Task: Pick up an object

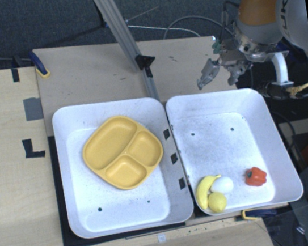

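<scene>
We see two white bins side by side on tabletop (94,71). Left bin (82,216) holds yellow divided plate (123,151). Right bin (255,110) holds banana (204,188), white egg (223,185), lemon (217,202) clustered touching at near edge; red pepper (255,176) near them, apart. Hand (221,75) hovers beyond right bin's far edge, fingers spread, gripping nothing.

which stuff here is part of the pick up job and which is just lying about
Part of the job:
- tool, above the right bin's far edge
- banana, white egg, lemon and red pepper, candidates in the right bin

Lying about:
- yellow divided plate in the left bin
- metal post behind the bins
</scene>
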